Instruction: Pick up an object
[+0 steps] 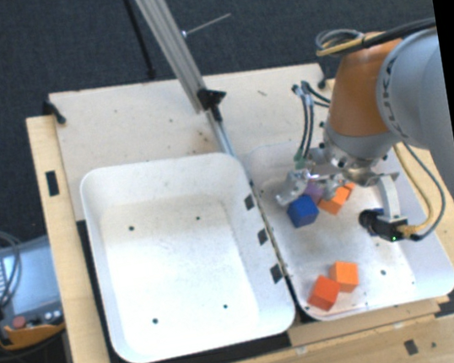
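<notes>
Claw sits low among a blue block and orange block, its grip impossible to tell.

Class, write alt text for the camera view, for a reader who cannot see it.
A grey and orange robot arm reaches into the right white bin, its gripper beside a blue block. Three orange blocks lie nearby.
</notes>
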